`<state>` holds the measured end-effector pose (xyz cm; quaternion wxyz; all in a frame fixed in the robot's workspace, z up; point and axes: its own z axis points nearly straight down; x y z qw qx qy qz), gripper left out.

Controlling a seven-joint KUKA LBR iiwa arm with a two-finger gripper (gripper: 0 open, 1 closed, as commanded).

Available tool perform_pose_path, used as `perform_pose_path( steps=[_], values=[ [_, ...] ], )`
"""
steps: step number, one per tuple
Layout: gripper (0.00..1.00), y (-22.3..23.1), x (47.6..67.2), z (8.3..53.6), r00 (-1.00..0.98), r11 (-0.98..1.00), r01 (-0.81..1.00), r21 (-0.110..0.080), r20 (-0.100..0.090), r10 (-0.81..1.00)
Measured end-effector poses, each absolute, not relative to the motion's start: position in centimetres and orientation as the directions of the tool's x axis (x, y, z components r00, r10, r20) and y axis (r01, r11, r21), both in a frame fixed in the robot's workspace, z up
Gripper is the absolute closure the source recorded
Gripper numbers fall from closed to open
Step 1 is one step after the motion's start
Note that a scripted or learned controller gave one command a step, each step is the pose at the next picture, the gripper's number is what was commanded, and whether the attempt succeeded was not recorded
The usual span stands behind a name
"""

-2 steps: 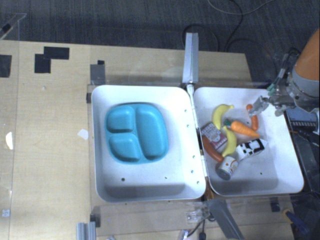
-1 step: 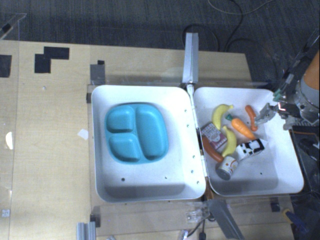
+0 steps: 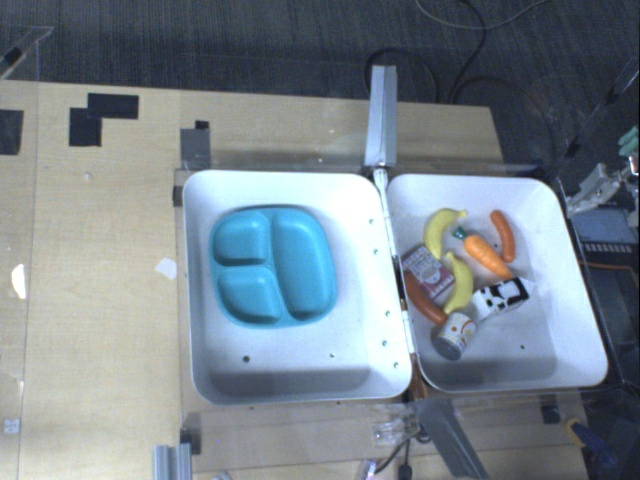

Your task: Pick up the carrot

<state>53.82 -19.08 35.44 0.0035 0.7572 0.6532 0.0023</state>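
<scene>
Two white bins sit side by side on the bench, and I take them largest thing first. The left bin [image 3: 200, 298] holds a blue divided plate [image 3: 272, 266], lying flat in the middle with its three compartments bare. The right bin [image 3: 560, 298] holds a loose heap, which I judge was tipped in rather than laid out, since the pieces overlap at odd angles.

Two bananas [image 3: 443, 230] curve through that heap. The carrot [image 3: 483, 254], my target, lies between them and an orange-red sausage [image 3: 503, 235], slanting, its green end toward the upper banana and seemingly touching it. A second sausage [image 3: 424, 300] lies by the dividing wall, beside a small printed packet [image 3: 424, 266], a black-and-white block [image 3: 498, 296] and a tin [image 3: 453, 337].

The packet's print is too small to read. Whether my pincer is open or closed, I cannot tell.
</scene>
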Motion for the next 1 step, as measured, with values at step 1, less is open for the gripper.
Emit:
perform_pose_path(
  steps=[1],
  values=[
    [0.00, -15.47, 49.60, 23.66, 0.015, -0.015, 1.000, 0.004, -0.001, 1.000]
  ],
)
